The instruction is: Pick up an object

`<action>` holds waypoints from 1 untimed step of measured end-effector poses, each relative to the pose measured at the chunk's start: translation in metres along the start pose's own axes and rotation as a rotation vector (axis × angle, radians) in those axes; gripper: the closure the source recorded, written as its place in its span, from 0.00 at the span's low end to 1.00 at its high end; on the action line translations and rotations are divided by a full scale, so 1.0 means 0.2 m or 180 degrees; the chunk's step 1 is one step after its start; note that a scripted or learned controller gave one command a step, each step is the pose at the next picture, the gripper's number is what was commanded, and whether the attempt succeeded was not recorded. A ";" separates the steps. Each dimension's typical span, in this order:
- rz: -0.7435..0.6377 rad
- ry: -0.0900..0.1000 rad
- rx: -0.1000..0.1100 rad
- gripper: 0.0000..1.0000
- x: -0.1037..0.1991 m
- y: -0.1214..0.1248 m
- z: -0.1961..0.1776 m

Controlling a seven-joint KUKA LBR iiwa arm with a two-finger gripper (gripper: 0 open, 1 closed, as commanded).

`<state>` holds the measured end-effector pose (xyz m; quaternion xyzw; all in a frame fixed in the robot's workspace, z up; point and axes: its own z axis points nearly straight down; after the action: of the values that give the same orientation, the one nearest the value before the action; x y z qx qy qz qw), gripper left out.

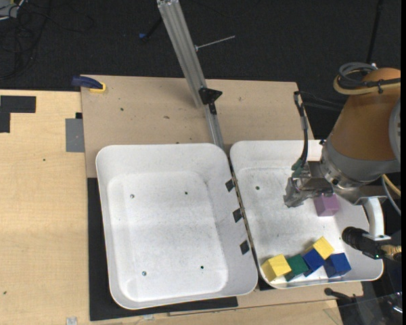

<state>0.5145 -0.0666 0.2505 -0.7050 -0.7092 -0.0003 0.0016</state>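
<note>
We read this as the approach step of the pick: the end effector (299,193) is low over the right bin (271,161), near that bin's middle, with the arm's orange-banded wrist (365,114) looming above it. Whether it is released or clenched we cannot tell, since the grey metal at the tip blurs together from this slant, and we see nothing plainly caught in it.

Just beside the end effector, toward the arm, lies a pale purple block (327,204) on the bin floor (partly tucked under the wrist housing, so its full outline is hidden). We take that as the likeliest target. The other candidates sit well apart from the tip, crowded along the bin's near rim: a yellow block (278,266), a green block (298,265), a second yellow block (323,247), and two blue blocks (313,260) (337,265), all touching or nearly so. The left bin (115,161) holds no blocks that we can make out.

In our judgement the next move calls for shifting the tip sideways over the purple block before closing and lifting; as it stands, the tip looks offset from it, and a closure here could miss.
</note>
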 end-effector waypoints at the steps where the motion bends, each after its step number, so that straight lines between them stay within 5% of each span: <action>1: 0.0001 -0.0002 0.0001 1.00 0.26 0.06 -0.03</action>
<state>0.5264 -0.0141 0.2560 -0.7051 -0.7091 0.0000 0.0014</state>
